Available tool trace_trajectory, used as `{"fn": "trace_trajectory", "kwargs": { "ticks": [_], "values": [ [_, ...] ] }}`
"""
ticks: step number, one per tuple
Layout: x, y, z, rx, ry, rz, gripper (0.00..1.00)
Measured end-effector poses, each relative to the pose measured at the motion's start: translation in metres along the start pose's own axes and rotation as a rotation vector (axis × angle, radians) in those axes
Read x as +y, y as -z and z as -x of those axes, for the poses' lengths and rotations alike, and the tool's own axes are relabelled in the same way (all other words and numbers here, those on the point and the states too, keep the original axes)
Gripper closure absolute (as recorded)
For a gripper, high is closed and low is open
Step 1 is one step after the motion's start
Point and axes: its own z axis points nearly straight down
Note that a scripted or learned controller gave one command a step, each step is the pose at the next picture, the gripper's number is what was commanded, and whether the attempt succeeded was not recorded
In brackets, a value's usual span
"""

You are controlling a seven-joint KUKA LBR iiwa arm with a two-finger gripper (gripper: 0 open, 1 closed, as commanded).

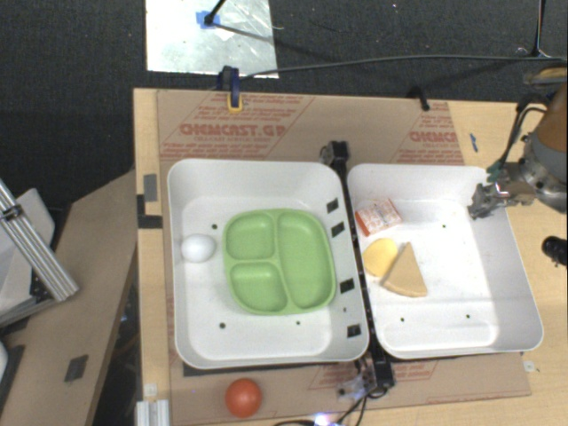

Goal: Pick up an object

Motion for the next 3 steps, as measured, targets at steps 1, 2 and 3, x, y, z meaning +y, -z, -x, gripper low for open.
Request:
{"fn": "trace_trajectory", "kwargs": {
  "ticks": [1,2,3],
  "values": [
    [0.001,0.012,0.0,0.001,0.0,-0.004,1.0],
    [0.01,0.023,-0.052,0.004,0.005,-0.005,1.0],
    [0.012,0.031,-0.11,0.004,0.005,-0.005,1.0]
  ]
}}
